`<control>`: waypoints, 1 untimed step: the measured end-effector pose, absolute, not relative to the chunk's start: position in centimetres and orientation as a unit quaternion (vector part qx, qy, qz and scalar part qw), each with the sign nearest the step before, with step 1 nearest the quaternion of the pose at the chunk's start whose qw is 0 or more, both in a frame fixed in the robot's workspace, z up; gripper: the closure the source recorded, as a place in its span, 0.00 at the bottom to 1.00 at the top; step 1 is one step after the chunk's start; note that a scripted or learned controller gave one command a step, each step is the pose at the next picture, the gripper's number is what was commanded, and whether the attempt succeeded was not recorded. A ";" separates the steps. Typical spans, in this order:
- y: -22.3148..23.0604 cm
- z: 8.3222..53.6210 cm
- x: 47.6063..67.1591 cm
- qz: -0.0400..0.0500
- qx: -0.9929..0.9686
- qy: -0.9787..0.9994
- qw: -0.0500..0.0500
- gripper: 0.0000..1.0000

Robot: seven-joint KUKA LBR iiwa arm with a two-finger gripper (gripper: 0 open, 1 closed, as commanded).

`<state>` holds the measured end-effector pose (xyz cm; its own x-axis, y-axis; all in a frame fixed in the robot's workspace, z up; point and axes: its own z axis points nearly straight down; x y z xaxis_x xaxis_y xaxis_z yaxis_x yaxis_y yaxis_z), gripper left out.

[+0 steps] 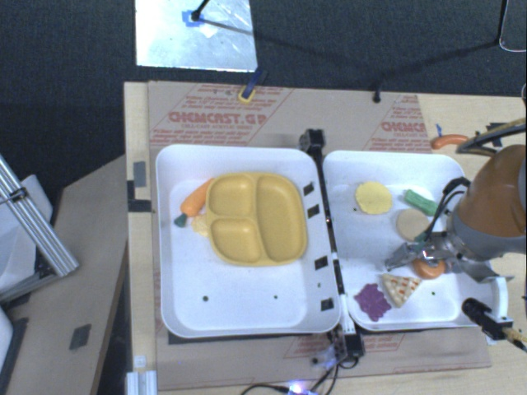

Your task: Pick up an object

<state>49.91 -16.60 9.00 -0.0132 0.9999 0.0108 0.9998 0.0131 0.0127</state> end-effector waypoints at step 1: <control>-17.7 10.2 49.8 0.004 0.706 0.708 0.011 1.00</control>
